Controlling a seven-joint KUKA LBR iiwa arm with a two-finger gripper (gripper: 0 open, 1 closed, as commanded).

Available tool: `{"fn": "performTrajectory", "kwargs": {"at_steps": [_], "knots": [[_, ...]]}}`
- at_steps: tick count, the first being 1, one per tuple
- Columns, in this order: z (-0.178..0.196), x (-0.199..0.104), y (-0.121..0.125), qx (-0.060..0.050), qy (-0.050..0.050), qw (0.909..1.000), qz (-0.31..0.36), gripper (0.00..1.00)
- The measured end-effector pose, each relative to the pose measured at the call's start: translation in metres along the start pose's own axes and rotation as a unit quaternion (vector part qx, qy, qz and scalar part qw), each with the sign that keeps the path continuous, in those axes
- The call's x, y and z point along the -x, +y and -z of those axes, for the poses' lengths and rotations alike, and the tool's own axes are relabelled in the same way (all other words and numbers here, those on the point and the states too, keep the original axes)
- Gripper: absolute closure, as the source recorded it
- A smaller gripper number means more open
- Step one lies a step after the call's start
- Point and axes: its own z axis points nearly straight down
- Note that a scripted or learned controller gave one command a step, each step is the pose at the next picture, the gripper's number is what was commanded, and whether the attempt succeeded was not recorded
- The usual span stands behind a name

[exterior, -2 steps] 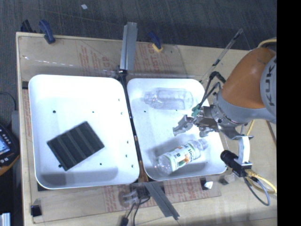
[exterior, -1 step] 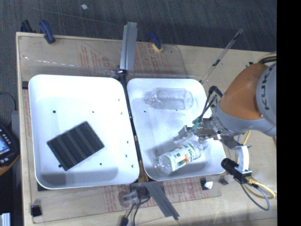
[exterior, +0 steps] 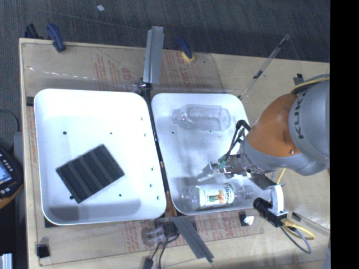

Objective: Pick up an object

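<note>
My gripper (exterior: 212, 170) hangs low in the right bin (exterior: 168, 150), reaching in from the right under the grey and orange arm. It sits just above a clear plastic bottle with a green and orange label (exterior: 216, 196), which lies on its side along the bin's near edge. A second clear bottle without a label (exterior: 201, 117) lies on its side near the far edge of the same bin. In the left bin (exterior: 50, 105) a black ribbed rectangular pad (exterior: 90, 172) lies flat and askew.
A grey divider bar (exterior: 152, 55) runs between the two bins at the back. Blue clamps (exterior: 55, 37) hold the far edge of the bench. Bare white floor lies between the two bottles in the right bin.
</note>
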Motion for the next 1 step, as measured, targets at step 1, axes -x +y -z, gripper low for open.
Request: {"fn": "performTrajectory", "kwargs": {"at_steps": [1], "knots": [[-0.0217, 0.0017, 0.0009, 0.0, 0.001, 0.9992, 0.041, 0.0]]}}
